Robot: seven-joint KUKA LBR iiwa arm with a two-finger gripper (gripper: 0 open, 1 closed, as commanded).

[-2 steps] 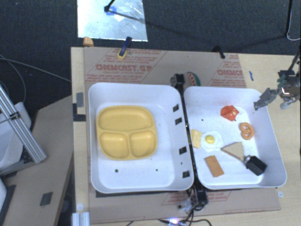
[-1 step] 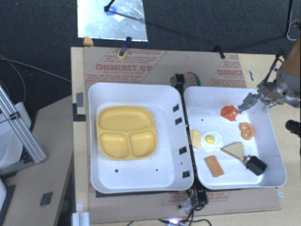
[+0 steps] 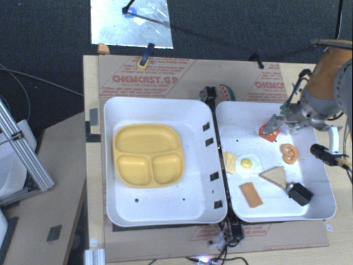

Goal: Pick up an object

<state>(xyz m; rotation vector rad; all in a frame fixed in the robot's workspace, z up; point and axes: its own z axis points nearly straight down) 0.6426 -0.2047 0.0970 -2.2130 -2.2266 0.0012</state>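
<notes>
Dark carpet is surrounding the table [image 3: 165,76], which is carrying two white bins. Left bin [image 3: 127,203]: yellow divided tray [image 3: 148,154]. Right bin [image 3: 320,203]: fried egg [image 3: 246,163], pretzel [image 3: 289,153], cracker [image 3: 251,194], bread slice [image 3: 273,176], black block [image 3: 300,193], red object [image 3: 269,131]. Pincer [image 3: 274,123] is hovering at the red object; finger state cannot be told.

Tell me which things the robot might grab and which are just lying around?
Might grab, all in the right bin:
red piece by the gripper
pretzel
fried egg
cheese slice
cracker
bread wedge
black block

Just lying around:
yellow tray in the left bin
foil sheet
</notes>
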